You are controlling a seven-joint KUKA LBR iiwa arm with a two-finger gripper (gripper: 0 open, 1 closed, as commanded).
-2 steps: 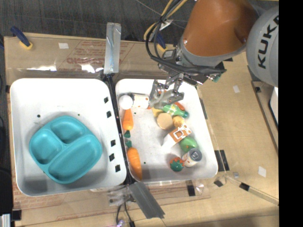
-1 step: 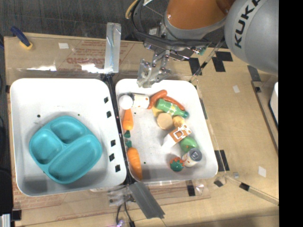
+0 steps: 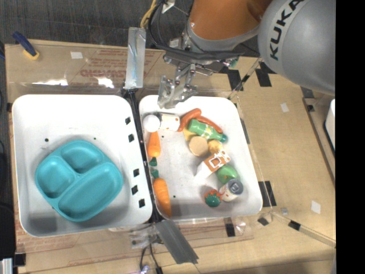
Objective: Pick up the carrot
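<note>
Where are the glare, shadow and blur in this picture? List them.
Camera view: glare on the clear plastic sheet behind the bins; soft shadow along the shallow white left bin near its front corner, beside the teal divided plate; the grey and orange arm looks soft, being close to the lens.

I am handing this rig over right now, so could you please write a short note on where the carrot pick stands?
Gripper: above the far rim of the right bin, nothing between its fingers.
Carrots: two orange carrots lie along the right bin's left wall, one mid-wall, one near the front corner. A third orange piece rests on the toy pile, closest to the gripper.
Left bin: holds a teal divided plate.
Done: no carrot lifted.
Left: descend, grasp one carrot, lift it.
</note>
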